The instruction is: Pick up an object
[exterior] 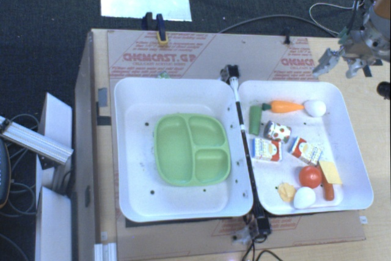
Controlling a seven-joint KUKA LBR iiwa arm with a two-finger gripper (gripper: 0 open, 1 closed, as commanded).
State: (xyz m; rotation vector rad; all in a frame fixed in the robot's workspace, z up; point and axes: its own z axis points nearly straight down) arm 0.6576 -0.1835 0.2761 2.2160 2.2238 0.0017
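Dark carpet surrounds the desk (pixel 201 49), whose brown top bears printed red lettering and two shallow white bins side by side; the left bin (pixel 131 101) holds a pale green divided plate (pixel 191 149) with three compartments, lying flat near the bin's middle; the right bin (pixel 351 131) holds a scatter of toy food. Along its far side lie an orange carrot (pixel 286 106) with a green top and, just beside its tip, a white egg (pixel 315 108); a green stick-shaped piece (pixel 255 120) lies by the divider between the bins; near the middle sit three small printed cartons, one grey (pixel 277 130), one red and white (pixel 267 149) and another red and white (pixel 305 150) to its right; toward the near edge lie a red tomato (pixel 311 176), a yellow wedge (pixel 330 172) touching it, a small reddish sausage (pixel 328 191), a second white egg (pixel 304 197) and an orange-yellow piece (pixel 286 192) beside that egg. The pincer (pixel 341 65) hangs above the desk beyond the right bin's far right corner, well apart from the food, its two fingers spread wide with nothing between them.
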